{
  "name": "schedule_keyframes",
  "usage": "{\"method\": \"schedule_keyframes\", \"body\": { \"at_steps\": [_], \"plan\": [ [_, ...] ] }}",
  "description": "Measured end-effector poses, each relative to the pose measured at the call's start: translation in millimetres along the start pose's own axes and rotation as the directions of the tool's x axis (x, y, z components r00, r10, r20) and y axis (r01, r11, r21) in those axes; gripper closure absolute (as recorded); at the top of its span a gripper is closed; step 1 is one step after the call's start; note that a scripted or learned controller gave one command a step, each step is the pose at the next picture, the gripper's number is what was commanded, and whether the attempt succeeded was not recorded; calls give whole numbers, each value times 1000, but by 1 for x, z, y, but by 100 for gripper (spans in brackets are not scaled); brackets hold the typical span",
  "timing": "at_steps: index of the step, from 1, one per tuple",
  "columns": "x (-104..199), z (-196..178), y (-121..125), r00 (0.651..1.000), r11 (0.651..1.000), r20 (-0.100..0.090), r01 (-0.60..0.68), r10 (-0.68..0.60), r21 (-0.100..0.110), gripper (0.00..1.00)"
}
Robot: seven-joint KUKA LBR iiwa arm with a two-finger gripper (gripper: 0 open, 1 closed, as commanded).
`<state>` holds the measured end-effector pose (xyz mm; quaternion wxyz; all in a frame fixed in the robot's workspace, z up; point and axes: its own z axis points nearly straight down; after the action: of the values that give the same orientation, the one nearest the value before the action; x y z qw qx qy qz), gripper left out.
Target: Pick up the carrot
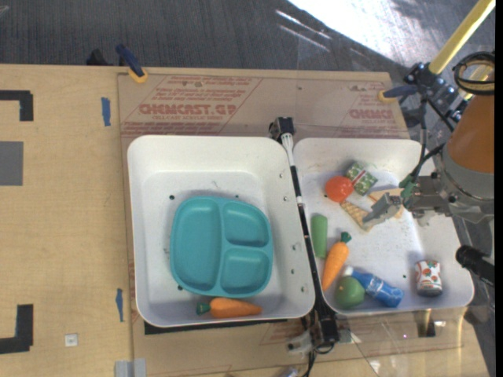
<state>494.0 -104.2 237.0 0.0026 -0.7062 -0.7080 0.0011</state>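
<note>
An orange carrot [334,262] with a green top lies at a slant in the right bin [397,154], near its left wall. A second orange carrot [230,308] lies along the front wall of the left bin [149,210], just below the teal plate. My gripper [384,208] hangs over the middle of the right bin, up and to the right of the first carrot and apart from it. It is open with nothing between its fingers, right beside a tan cracker-like piece [358,211].
A teal divided plate [222,245] sits in the left bin. The right bin also holds a green pickle [319,235], a red tomato [339,188], a green-and-white pack [362,177], a green ball [350,292], a blue bottle [379,287] and a small can [428,276].
</note>
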Motion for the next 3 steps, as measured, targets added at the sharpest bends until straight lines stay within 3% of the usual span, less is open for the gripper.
{"method": "schedule_keyframes", "body": {
  "at_steps": [1, 3],
  "plan": [
    [67, 57, -8, 1000, 1000, -2, 4, -4, 5, 0],
    [63, 55, -7, 1000, 1000, 1, -2, 2, -1, 0]
  ]
}}
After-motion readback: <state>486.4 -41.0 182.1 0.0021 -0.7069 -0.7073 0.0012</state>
